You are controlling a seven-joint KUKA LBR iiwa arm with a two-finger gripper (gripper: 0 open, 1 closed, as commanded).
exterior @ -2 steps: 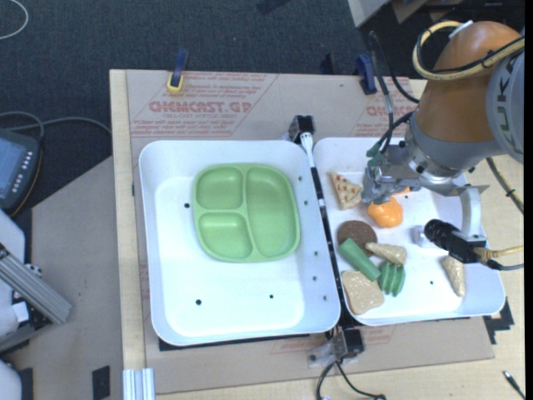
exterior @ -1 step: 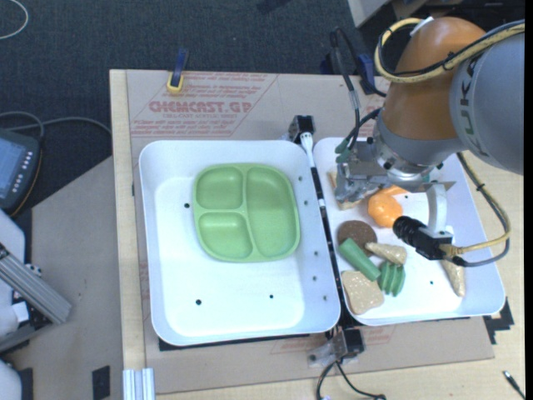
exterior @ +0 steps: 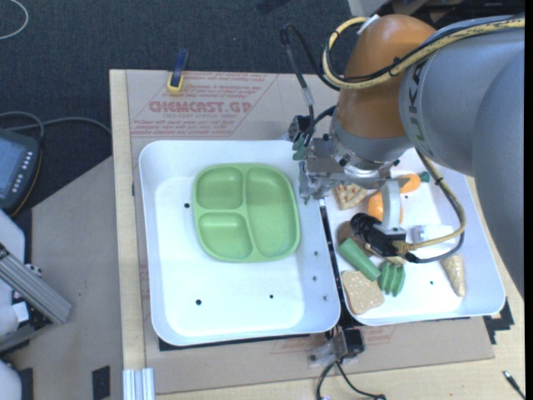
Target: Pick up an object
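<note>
Here, in the camera view, the gripper [exterior: 315, 173] hangs over the inner edge of the right bin [exterior: 479, 298], beside the green plate [exterior: 246, 212] in the left bin [exterior: 158, 223]; whether it is parted or closed I cannot tell. The nearest pickable thing, a cracker [exterior: 348, 194], lies just to its right, with a green pickle [exterior: 360, 257] further toward the bin's front, its long axis running diagonally.
</note>
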